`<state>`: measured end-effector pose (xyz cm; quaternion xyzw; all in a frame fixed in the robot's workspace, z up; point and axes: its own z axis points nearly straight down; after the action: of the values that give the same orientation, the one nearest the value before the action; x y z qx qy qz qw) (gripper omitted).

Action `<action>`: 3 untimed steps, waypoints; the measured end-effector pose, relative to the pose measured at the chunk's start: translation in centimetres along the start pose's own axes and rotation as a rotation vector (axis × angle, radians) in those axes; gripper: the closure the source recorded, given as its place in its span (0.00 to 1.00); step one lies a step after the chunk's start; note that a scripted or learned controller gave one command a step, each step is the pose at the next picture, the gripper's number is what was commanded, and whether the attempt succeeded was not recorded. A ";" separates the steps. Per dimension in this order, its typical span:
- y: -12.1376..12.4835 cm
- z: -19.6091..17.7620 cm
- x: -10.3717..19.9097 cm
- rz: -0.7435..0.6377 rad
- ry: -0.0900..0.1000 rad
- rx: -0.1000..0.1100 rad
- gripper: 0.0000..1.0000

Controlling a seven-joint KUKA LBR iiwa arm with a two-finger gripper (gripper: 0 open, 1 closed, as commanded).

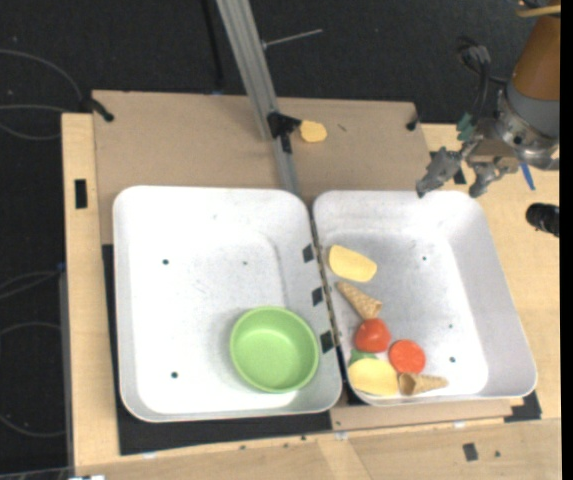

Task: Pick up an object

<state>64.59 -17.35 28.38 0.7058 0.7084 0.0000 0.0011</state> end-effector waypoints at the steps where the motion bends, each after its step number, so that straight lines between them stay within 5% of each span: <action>1: 0.0 0.0 0.0 0.000 -0.001 0.001 0.00; 3: 0.3 9.9 -1.4 0.006 -0.002 0.006 0.00</action>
<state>64.89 -18.75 18.48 0.7079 0.7063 -0.0027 -0.0003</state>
